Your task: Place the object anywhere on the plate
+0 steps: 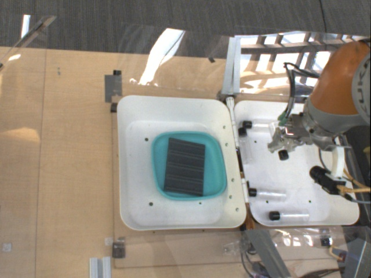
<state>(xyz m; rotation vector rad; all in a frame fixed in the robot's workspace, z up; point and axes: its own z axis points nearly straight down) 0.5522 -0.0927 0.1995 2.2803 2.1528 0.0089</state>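
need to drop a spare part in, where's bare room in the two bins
Left bin: bare white floor all around the teal plate; the dark ridged block covers most of the plate. Right bin: open floor in the lower middle, crowded at the top under the arm.

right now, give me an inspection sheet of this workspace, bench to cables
surface: wooden bench bearing two white bins side by side, left bin and right bin
job's things: teal plate in the left bin, with a dark ribbed block lying flat on it, inside the rim
clutter: nothing seen loose in either bin
grippers: tool over the right bin, apart from the plate; nothing seen in it
cables: dark cable looping by the wrist; more wires at the right bin's right side
surroundings: dark carpeted floor behind the bench; metal frame behind the right bin
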